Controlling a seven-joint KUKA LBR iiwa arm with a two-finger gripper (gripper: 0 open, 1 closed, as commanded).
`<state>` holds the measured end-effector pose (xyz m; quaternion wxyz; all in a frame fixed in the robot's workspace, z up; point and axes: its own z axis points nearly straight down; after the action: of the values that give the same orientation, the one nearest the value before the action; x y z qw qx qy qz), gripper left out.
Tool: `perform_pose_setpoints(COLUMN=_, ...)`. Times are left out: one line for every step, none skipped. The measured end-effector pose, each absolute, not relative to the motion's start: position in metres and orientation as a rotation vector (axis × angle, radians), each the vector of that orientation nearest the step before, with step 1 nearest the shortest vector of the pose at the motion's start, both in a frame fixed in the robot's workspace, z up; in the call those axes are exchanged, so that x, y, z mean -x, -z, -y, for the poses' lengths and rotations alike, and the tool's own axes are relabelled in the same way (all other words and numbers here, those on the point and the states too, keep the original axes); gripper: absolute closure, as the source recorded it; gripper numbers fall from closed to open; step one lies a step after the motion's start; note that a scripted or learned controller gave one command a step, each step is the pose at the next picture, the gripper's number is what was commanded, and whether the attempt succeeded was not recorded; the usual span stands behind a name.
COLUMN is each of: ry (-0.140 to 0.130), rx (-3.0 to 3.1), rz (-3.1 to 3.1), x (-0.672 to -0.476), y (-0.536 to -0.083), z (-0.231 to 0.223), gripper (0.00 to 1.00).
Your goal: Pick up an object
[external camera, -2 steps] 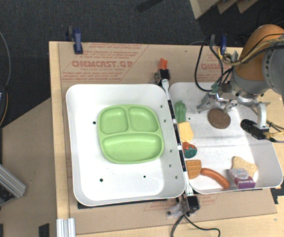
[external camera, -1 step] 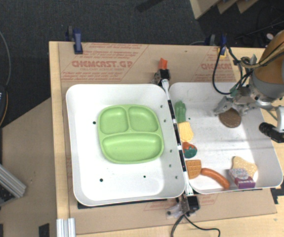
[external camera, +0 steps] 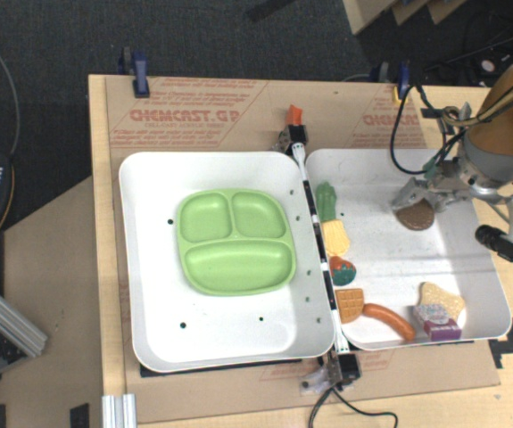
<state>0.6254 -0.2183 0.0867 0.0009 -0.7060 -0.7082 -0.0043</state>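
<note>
My gripper (external camera: 421, 200) hangs low over the back of the right bin (external camera: 376, 252), open, its two grey fingers spread to either side of a round brown piece (external camera: 415, 218) that lies on the bin floor. Along the bin's left wall lie a green vegetable (external camera: 326, 201), a yellow block (external camera: 335, 236) and a small orange and teal item (external camera: 341, 270). At the front sit a waffle-like orange square (external camera: 350, 304), an orange sausage (external camera: 388, 319), a tan bread piece (external camera: 442, 300) and a purple block (external camera: 442, 328).
The left bin (external camera: 149, 266) holds a green divided plate (external camera: 235, 241). A black divider rail (external camera: 314, 230) runs between the bins. Cables (external camera: 417, 123) hang by the arm at the back right. A black part (external camera: 502, 242) juts over the right bin's right rim.
</note>
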Motion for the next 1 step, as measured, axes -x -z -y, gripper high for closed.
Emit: perform_pose_setpoints(ry=0.009, rx=2.224, rz=2.234, x=-0.6267, y=-0.0991, z=0.2206, gripper=1.00)
